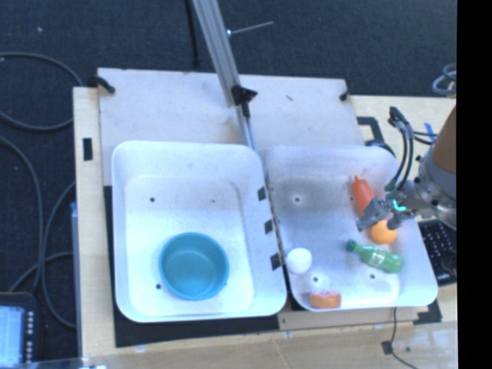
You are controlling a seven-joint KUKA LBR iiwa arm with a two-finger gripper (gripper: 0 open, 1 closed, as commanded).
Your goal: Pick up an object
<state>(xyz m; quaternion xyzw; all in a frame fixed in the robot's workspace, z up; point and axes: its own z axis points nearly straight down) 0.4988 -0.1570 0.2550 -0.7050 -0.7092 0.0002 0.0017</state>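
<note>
My gripper (382,217) hangs over the right side of the right bin (323,167), reaching in from the right. Its two dark fingers stand apart, so it is open. An orange ball (383,234) lies directly under the fingertips and is partly hidden by them; I see no grip on it. A red-orange carrot-shaped piece (360,192) lies just up and left of the gripper. A green bottle (377,257) lies on its side just below the ball.
A white ball (299,260) and an orange-and-white piece (325,299) sit near the right bin's front left. The left bin (184,167) holds a blue bowl (194,265). A metal pole (219,44) slants up behind the bins.
</note>
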